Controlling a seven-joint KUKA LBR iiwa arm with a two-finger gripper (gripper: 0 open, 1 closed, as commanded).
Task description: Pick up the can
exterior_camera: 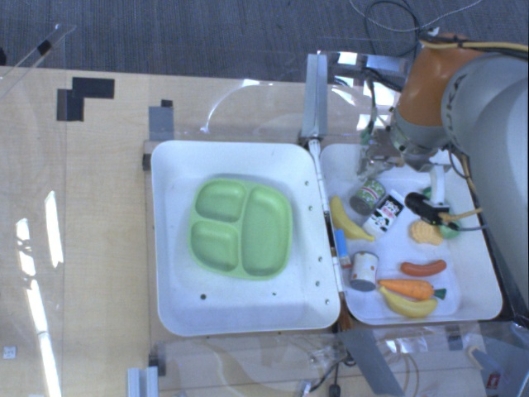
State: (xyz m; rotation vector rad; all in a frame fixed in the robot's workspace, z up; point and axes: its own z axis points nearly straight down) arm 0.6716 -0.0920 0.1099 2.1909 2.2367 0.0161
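Camera view: the can [368, 196] is seen lying tilted in the right bin [488, 304], near its back-left corner, beside a banana [347, 220] & a small carton [383, 213]. The pincer [378, 160] is poised just above it; its opening can't be told. Approach step is judged underway; next, a descent aligned w/ the can is needed.

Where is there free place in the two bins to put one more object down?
Left bin: bare white floor rings the green tray, widest along its near and left edges. Right bin: crowded with cans, bananas, carrot and sausage; the gripper hangs over its far part.
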